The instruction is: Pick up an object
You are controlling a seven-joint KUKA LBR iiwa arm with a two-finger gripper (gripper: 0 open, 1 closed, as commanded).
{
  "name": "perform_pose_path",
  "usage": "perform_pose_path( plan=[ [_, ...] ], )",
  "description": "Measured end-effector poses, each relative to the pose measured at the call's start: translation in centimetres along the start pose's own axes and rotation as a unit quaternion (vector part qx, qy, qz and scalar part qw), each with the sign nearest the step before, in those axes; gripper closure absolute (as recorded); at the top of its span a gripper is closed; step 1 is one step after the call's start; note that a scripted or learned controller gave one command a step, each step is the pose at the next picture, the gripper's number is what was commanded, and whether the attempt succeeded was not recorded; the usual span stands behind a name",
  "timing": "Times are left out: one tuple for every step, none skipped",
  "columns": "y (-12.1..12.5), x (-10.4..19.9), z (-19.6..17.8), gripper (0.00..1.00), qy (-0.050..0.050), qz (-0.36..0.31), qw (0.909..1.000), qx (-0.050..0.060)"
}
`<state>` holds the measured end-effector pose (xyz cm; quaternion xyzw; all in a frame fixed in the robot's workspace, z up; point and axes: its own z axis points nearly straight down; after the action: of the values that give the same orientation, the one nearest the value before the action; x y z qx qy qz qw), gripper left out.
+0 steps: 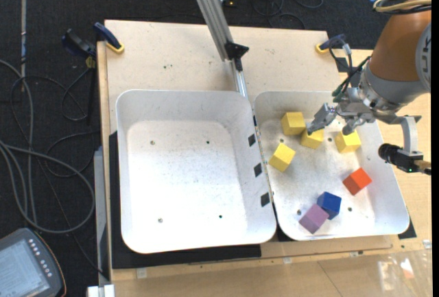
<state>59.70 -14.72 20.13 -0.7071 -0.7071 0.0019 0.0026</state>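
The claw (332, 122) hangs low in the right bin (394, 220), with its two fingers spread apart and nothing between them. One finger points down at the yellow block (312, 138), which lies just under its tip. A second yellow block (348, 141) sits just to the right of that one, below the other finger. A third yellow block (293, 123) is near on the upper left, and a fourth yellow block (282, 156) near on the lower left.

My worry is the crowding. If I lower the claw here, I think a finger may land on top of a block instead of beside it, and push it away. The claw may also close on the gap between two blocks and catch nothing. The orange block (357, 181), further down and right, stands more alone.
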Motion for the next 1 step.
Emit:
perform_pose_path(
  plan=[
    [-1.03,-0.31,5.25,0.0,0.0,0.001,1.0,0.0]
  ],
)
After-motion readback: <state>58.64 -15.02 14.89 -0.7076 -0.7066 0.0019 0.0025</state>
